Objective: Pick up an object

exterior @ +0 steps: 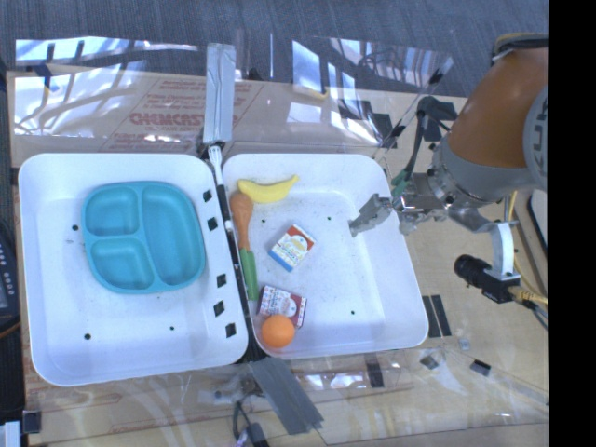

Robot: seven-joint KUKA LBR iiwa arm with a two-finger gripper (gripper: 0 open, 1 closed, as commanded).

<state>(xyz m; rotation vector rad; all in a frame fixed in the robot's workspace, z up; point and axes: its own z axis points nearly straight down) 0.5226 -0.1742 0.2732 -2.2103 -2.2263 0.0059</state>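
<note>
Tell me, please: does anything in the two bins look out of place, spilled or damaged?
Nothing stands out. The blue divided plate lies flat in the left bin. The banana, carrot, two small cartons and orange lie loose but intact in the right bin.

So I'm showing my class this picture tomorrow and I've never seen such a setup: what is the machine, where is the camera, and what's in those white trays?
The grey and orange machine is a robot arm reaching in from the right. Its claw hangs over the right bin with nothing between its fingers. One camera looks down on the bench at a slant. The left bin holds a blue divided plate. The right bin holds a banana, a carrot, two small cartons and an orange. Its job is to pick up one object.
</note>
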